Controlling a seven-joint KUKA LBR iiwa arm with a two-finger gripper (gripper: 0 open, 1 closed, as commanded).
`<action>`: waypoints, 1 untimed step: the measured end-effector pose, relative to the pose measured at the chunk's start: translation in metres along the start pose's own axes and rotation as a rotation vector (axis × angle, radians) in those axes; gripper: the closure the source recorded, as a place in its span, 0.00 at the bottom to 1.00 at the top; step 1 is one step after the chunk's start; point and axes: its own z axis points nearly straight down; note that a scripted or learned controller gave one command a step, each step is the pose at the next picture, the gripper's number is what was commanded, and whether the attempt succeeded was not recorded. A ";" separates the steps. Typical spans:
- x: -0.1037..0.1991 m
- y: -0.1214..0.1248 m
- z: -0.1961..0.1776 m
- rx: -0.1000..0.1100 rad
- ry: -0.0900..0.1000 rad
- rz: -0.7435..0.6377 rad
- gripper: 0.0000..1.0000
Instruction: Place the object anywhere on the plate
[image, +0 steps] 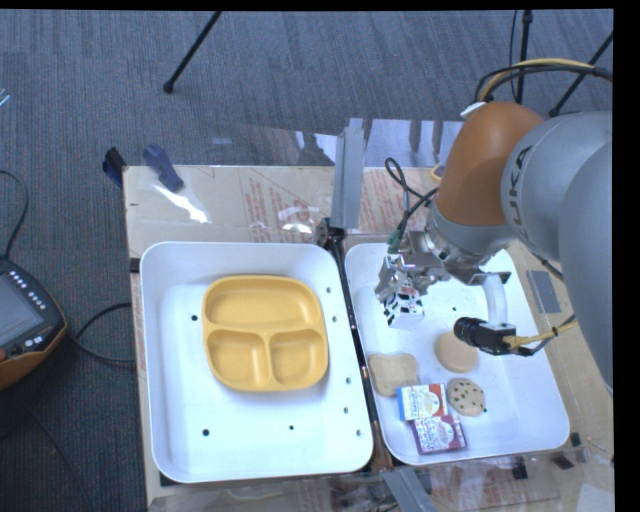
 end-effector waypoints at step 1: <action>0.063 -0.034 0.000 0.002 0.002 0.001 1.00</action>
